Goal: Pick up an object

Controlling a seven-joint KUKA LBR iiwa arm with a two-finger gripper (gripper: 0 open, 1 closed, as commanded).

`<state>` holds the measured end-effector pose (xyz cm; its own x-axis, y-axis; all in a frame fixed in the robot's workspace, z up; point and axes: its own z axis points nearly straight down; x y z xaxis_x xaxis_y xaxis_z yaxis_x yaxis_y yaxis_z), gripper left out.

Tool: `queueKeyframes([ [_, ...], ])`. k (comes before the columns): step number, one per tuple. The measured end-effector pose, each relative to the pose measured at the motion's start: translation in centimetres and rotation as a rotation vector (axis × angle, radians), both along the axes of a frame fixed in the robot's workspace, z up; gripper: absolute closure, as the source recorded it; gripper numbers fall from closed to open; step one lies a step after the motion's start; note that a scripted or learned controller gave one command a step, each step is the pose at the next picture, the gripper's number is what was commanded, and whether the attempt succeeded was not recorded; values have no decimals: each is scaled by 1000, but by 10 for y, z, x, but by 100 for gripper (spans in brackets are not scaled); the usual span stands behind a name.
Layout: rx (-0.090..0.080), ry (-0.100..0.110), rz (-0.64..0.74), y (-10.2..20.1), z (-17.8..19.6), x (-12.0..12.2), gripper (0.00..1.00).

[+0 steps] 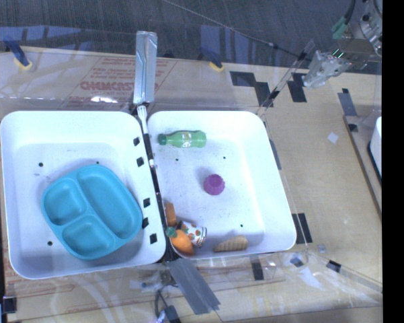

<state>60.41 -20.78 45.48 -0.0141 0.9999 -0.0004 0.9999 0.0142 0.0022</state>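
A pale wooden bench (329,180) marked with black tape carries two shallow white bins side by side, with dark floor beyond its far edge. The gripper (320,69) hangs at the upper right of the view, outside the far right corner of the right bin (272,180) and above bare bench. Whether it is spread or closed cannot be told from here, and nothing is seen in its grasp.

Everything to pick lies down and to the left of the gripper, inside the right bin. Nearest to it is a green bottle (181,138) lying on its side by the far wall. A little farther from the gripper sits a purple ball (214,184) near the bin's middle, apart from the rest. Farthest away, along the near wall, is a tan oblong piece (230,245), and in the near left corner a cluster of small orange items (180,239) touching one another.

Beyond those, well apart from the gripper, the left bin (13,180) holds a blue divided plate (91,210) set at a slant.
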Motion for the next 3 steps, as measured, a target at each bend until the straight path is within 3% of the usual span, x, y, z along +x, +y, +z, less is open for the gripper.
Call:
queueKeyframes([
  [1, -1, 3, -3, 0, -14, 54, 100],
  [2, 0, 3, -7, -1, -12, 29, 100],
  [3, -2, 0, -3, 0, -13, 54, 100],
])
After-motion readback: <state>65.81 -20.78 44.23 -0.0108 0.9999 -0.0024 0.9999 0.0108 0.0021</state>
